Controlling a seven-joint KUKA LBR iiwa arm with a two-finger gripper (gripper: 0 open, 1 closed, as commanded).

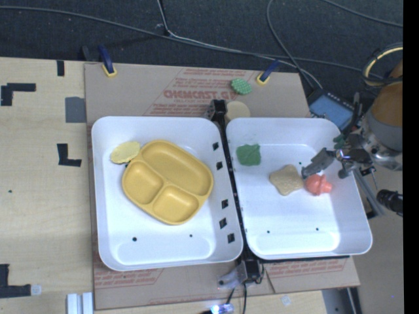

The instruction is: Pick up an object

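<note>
Right bin (294,241): pink lump (319,186), tan piece (285,179), green lump (248,154). Left bin (157,247): yellow divided tray (167,180), pale yellow wafer (124,152). Pincer (324,165) beside pink lump; spread or pressed together unclear.

The robot arm (386,120) is grey and round, with a shiny orange band (387,106) near its top. Above the band sits a thin yellowish ring (380,61), like a loop of cable. Below the band the arm turns into a darker metal part with little bolts and black bits. Out from the band, toward the left, sticks the pincer (317,165), dark grey and thin.
</note>
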